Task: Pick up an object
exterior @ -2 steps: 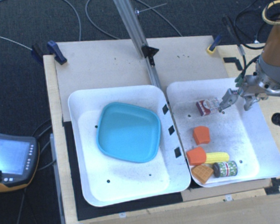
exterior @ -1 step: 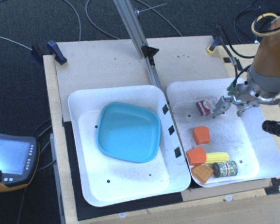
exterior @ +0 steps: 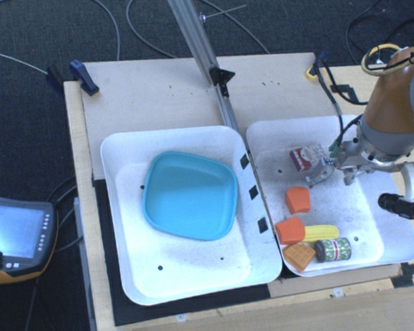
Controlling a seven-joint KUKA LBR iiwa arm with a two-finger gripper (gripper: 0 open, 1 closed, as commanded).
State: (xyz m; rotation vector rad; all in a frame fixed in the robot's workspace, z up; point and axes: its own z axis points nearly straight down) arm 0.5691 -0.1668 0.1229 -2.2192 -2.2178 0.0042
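Note:
The right bin (exterior: 354, 206) holds several small items. A red and white packet (exterior: 304, 158) lies near its back. Below it sit an orange block (exterior: 297, 199) and a redder orange block (exterior: 290, 229). A yellow corn piece (exterior: 321, 232), a small dark jar with a green label (exterior: 333, 249) and a tan wafer (exterior: 298, 256) are at the front. My gripper (exterior: 333, 176) hangs low over the bin just right of the packet, open, with nothing between its fingers. One fingertip (exterior: 317, 176) is close to the packet's lower right corner.
A blue square plate (exterior: 190, 194) lies in the left bin (exterior: 124, 204). A metal pole (exterior: 199, 39) slants down to the ridge between the bins. A black part of the arm (exterior: 398, 204) reaches over the right bin's right side. A teach pendant (exterior: 15, 235) sits on the floor at left.

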